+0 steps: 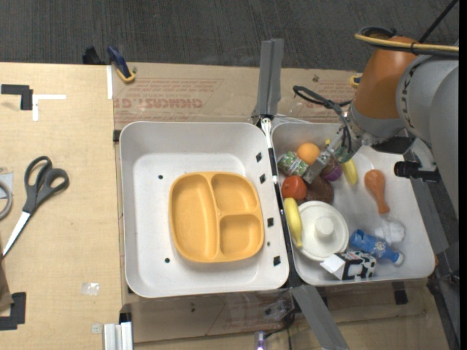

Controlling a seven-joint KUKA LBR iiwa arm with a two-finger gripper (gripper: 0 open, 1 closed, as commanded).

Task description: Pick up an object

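Purple toy (333, 172) lies just beside the hand (330, 159); whether it grips, I cannot tell

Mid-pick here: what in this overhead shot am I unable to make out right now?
- Gripper: too small and cluttered to tell open from shut, or whether it holds anything.
- Dark purple toy: partly covered by the gripper, shape unclear.
- Dark brown item: tucked among the red tomato-like toy and round white lidded container, identity unclear.
- Black-and-white carton: print too small to read.
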